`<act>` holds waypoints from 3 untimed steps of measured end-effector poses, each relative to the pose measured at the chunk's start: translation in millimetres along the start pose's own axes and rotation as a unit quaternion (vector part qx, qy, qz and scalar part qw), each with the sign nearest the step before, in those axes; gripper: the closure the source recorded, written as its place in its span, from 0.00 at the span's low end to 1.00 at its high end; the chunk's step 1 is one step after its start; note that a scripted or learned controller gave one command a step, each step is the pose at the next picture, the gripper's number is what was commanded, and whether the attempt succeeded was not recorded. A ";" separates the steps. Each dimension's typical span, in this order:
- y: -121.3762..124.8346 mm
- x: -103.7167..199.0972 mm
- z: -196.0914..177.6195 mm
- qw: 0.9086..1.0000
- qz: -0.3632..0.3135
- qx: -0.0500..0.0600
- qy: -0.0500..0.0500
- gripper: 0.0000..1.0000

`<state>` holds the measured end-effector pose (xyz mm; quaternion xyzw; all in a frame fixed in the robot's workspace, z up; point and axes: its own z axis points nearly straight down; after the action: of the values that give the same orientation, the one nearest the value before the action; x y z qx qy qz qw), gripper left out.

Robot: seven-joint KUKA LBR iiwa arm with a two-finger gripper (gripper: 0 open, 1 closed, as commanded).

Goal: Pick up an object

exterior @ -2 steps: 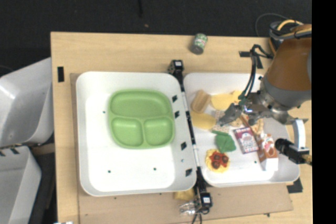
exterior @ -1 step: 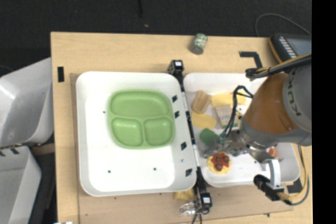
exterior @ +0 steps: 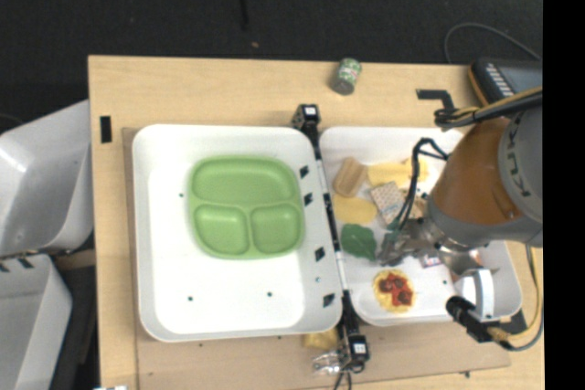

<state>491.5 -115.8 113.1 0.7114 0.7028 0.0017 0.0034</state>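
Orange-banded and grey, the arm (exterior: 484, 183) enters from the right and carries partial lettering, "KU", on its grey link; no other writing is legible. The end effector (exterior: 400, 244) sits low over the right bin (exterior: 512, 288), among the objects; whether it is open or closed, or has hold of anything, cannot be determined. Candidate objects lie in the right bin's left half: a tan block (exterior: 348, 176), pale yellow pieces (exterior: 391, 172), a patterned grey wrapper (exterior: 386, 196), a dark green item (exterior: 357, 241) just beside the end effector, and a round yellow item with red topping (exterior: 394, 289) near the front wall. The left bin (exterior: 164, 288) holds a green three-compartment plate (exterior: 246, 205), with bare white floor around it on all sides. Black clips (exterior: 306, 115) mark the seam between the bins. The light wood tabletop (exterior: 201, 87) has open margin at the rear, where a small green-grey can (exterior: 346, 76) lies. Dark floor surrounds the tabletop.
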 end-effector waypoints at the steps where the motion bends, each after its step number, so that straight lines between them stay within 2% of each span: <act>1: -0.6 95.1 -92.8 1.000 -0.012 0.000 0.002 1.00; 2: -0.8 139.0 -168.3 1.000 -0.010 -0.001 0.002 1.00; 3: 0.1 126.7 -277.9 1.000 -0.007 -0.004 0.001 1.00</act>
<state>491.1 11.6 390.7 0.7062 0.7080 0.0051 0.0051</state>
